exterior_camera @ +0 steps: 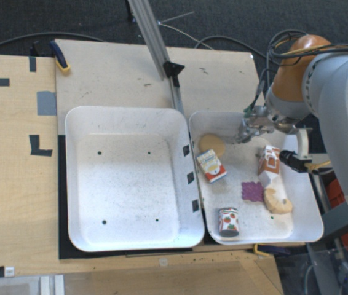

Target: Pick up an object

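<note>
Pale wooden counter (14,183) carries two shallow white plastic bins side by side, seen from above at a slant. At nine o'clock sits the left white bin (79,125). At three o'clock the right white bin (306,226) holds the likely pick-up items. Left to right inside it: a round tan cookie-like disc (212,144); a small white and red carton (211,166) lying tilted, its print too small to read; a small can with a red-patterned label (228,221) near six o'clock; a flat purple scrap (252,191); a white and orange carton (269,162); a tan bagel-shaped piece (277,201). All look light; the cartons seem stiff, best gripped across their flat sides. The grey arm's gripper (248,129) hangs over the bin's upper part, just beside the disc, grasping nothing I can see; whether released or clenched cannot be told.
</note>
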Tool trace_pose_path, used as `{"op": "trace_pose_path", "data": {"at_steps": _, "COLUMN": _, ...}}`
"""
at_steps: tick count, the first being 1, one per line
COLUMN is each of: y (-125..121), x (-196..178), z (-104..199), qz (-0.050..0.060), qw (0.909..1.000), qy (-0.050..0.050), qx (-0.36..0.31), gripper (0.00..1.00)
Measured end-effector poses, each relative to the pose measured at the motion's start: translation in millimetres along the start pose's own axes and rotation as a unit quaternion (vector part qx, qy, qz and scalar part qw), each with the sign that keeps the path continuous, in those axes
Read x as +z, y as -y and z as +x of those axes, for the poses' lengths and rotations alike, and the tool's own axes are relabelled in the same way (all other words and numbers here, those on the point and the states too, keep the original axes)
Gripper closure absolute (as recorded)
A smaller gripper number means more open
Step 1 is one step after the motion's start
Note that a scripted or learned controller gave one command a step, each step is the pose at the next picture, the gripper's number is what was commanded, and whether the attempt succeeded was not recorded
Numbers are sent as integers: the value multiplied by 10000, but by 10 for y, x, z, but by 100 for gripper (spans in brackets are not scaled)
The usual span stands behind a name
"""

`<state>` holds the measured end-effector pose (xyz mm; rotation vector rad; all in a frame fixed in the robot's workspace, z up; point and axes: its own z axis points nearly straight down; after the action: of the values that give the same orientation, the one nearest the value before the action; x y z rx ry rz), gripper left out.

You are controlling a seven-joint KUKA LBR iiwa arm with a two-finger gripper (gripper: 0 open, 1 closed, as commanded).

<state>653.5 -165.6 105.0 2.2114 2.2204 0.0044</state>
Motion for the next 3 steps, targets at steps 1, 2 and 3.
{"op": "trace_pose_path", "data": {"at_steps": 1, "y": -91, "x": -534, "z": 75, "qz": 19, "qw": 10000, "qy": -16, "qx": 10, "gripper": 100}}
{"op": "trace_pose_path", "data": {"at_steps": 2, "y": -108, "x": -1013, "z": -6, "qz": 20, "qw": 10000, "qy": -12, "qx": 13, "gripper": 100}}
{"op": "trace_pose_path", "data": {"at_steps": 3, "y": -123, "x": -1475, "z": -2, "qz": 15, "qw": 10000, "qy": -13, "qx": 10, "gripper": 100}}
